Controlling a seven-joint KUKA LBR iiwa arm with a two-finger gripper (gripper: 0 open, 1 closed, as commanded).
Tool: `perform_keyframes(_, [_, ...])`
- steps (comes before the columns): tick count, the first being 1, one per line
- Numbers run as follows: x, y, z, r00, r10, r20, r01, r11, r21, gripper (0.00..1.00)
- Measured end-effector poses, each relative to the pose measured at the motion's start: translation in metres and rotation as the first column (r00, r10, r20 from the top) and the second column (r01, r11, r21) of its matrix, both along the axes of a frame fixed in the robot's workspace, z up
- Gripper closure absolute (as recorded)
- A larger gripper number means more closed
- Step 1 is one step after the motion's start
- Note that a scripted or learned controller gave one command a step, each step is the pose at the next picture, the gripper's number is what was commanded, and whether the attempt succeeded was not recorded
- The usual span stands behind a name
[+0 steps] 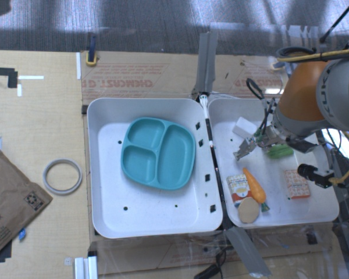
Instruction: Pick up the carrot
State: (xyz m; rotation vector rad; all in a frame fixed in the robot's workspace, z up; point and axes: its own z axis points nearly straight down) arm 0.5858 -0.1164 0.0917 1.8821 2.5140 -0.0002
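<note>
- Two white bins sit side by side on the bench: the left bin (pixel 104 173) and the right bin (pixel 326 211).
- The left bin holds a teal divided plate (pixel 159 153), lying flat near its centre.
- The carrot (pixel 255 185) lies in the right bin, toward the near edge, angled with its green end pointing to the front. It is apart from the gripper and nothing grips it.
- Just left of the carrot lies a small printed packet (pixel 238 186); in front of the carrot, touching or nearly touching it, sits a tan round item (pixel 249 210).
- The gripper (pixel 248 148) hangs over the back half of the right bin, beyond the carrot. Its fingers stand slightly apart, with nothing between them.
- A green item (pixel 280 151) lies just right of the gripper; a white block (pixel 243 127) lies behind it.
- A small red-and-white box (pixel 296 184) rests near the right wall.
- A tape ring (pixel 62 175) lies on the bench left of the bins.
</note>
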Motion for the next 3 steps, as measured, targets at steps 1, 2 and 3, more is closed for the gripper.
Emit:
perform_keyframes(1, [-0.058, 0.012, 0.000, 1.000, -0.010, -0.002, 0.010, 1.000, 0.001, 0.00])
perform_keyframes(2, [-0.058, 0.011, 0.009, 1.000, -0.015, 0.000, 0.015, 1.000, 0.000, 1.00])
perform_keyframes(3, [-0.024, 0.051, 0.099, 0.997, -0.072, -0.002, 0.072, 0.997, -0.001, 1.00])
